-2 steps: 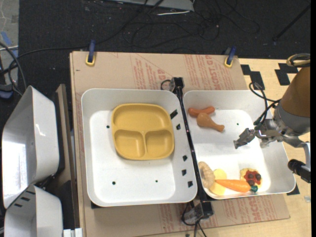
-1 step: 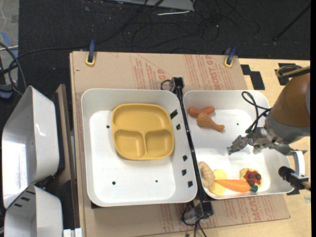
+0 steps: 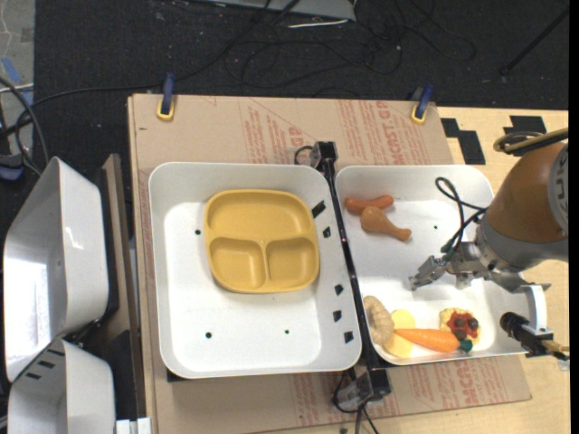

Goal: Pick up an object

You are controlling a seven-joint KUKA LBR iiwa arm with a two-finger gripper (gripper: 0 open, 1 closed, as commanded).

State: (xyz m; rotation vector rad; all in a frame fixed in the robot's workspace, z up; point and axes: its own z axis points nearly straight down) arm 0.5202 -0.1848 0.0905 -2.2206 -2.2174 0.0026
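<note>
My gripper [image 3: 425,276] hovers over the middle of the right bin [image 3: 412,177], pointing left from the grey arm with its orange band [image 3: 536,197]. Beyond it, at the bin's back, lie a tan toy drumstick [image 3: 384,225] and an orange sausage [image 3: 367,203]. Along the front wall sit a beige bread piece [image 3: 379,319], a yellow slice [image 3: 403,320], an orange carrot [image 3: 427,338] and a small red-and-yellow toy [image 3: 460,323]. Nothing shows at the gripper's tip, and bare bin floor lies under it.
The left bin [image 3: 172,269] holds a yellow divided plate [image 3: 262,240]. A black divider rail [image 3: 340,242] runs between the bins. A black cable [image 3: 457,208] loops from the arm over the right bin. White housings [image 3: 50,260] stand off the bench at the left.
</note>
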